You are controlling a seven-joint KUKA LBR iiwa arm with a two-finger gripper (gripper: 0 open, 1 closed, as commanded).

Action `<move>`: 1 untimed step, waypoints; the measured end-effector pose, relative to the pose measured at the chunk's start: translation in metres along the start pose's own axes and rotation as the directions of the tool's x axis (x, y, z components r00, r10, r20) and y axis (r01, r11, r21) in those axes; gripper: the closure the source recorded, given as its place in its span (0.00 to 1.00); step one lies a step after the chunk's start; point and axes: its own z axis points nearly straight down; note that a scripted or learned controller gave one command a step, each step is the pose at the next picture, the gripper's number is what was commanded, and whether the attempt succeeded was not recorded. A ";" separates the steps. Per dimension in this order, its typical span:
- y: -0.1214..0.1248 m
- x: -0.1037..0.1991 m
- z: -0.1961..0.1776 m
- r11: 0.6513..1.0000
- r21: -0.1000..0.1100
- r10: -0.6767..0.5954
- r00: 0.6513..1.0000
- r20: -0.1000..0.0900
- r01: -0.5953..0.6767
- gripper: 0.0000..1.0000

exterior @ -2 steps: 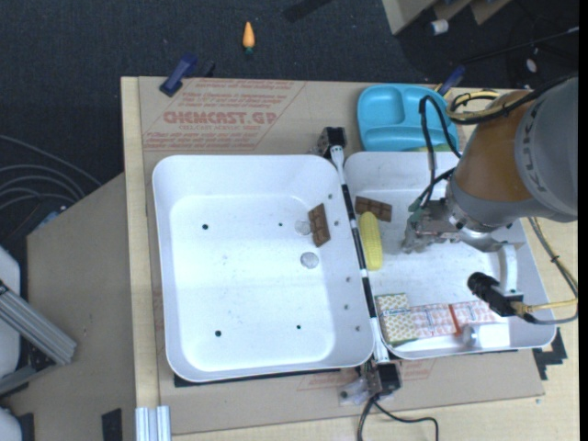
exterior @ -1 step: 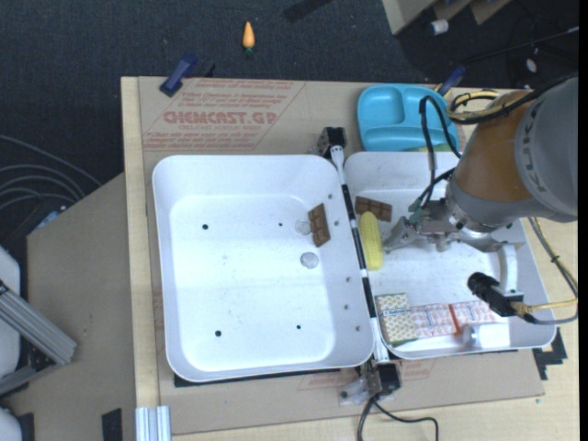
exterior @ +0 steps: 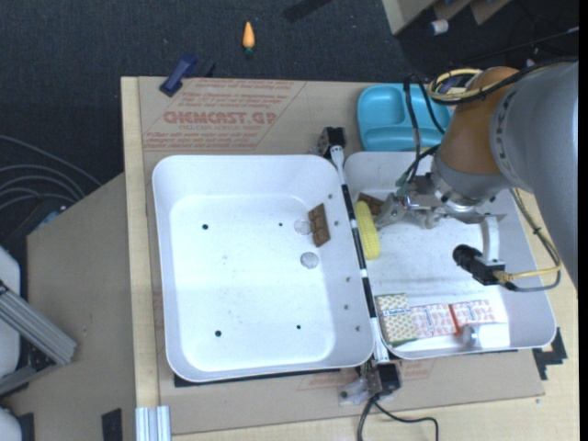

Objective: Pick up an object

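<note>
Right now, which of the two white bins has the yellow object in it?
The right bin, the one under the arm. The yellow object lies along its left wall. The left bin has a brown piece near its right wall instead.

Yellow corn cob (exterior: 368, 231), brown block (exterior: 319, 224), white bins (exterior: 184, 177).

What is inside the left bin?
The left bin holds a brown block near its right wall and two small clear round pieces. Nothing there is covered.
</note>
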 end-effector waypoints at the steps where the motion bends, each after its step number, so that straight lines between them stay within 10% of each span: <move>1: 0.000 0.001 -0.010 1.000 0.000 -0.001 1.000 -0.002 0.001 1.00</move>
